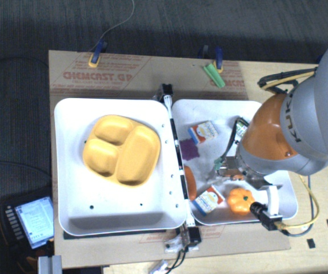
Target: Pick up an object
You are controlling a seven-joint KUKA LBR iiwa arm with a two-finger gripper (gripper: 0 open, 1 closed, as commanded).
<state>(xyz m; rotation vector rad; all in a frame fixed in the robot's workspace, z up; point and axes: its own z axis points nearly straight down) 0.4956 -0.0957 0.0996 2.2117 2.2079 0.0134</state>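
Observation:
My gripper [226,168] hangs low over the middle of the right bin [250,105], below the orange wrist band. Just beneath and left of it lies a small red-and-white carton [208,200], with an orange pepper-like toy [240,200] to that carton's right. A second red-and-white carton [203,131] lies toward the bin's back, and a purple block [189,149] sits near the left wall. An orange-brown piece [190,181] rests against that wall. A dark green item [241,127] shows beside the wrist, partly hidden by the arm.
The left bin [67,153] holds a large yellow bun-shaped object [122,149]. A green marker [214,75] and blue clips lie on the cardboard behind the bins. The arm covers the right bin's right half. Cables trail at the front right.

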